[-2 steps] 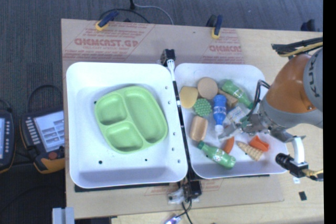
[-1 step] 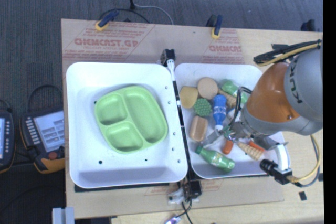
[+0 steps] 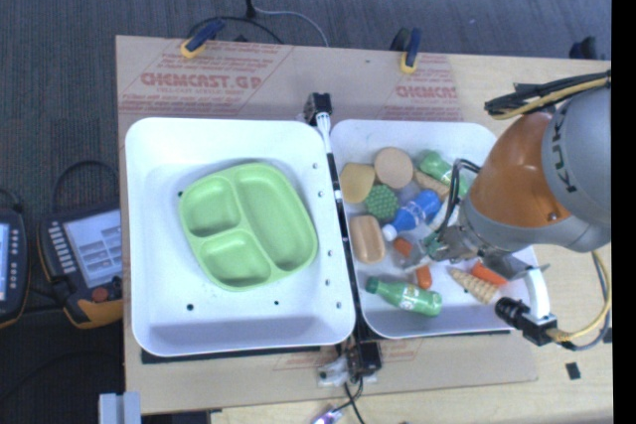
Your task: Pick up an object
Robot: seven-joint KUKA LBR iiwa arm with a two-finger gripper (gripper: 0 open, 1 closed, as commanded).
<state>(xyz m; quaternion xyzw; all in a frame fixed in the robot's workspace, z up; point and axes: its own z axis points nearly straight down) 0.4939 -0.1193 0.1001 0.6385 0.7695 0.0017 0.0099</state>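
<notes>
Tool (image 3: 437, 248) sits low in right bin (image 3: 467, 132), its grip we cannot tell. Green bottle (image 3: 404, 295) at the bin's 6 o'clock: we judge it light, hard, slick; take it across its body.

chunky grey KUKA arm (image 3: 586, 164), fat glossy orange band (image 3: 517, 189) above the wrist, black and yellow cables (image 3: 542, 94) trailing off

Even, bright overhead light, soft shadows, slightly blurry low-resolution picture throughout.
</notes>
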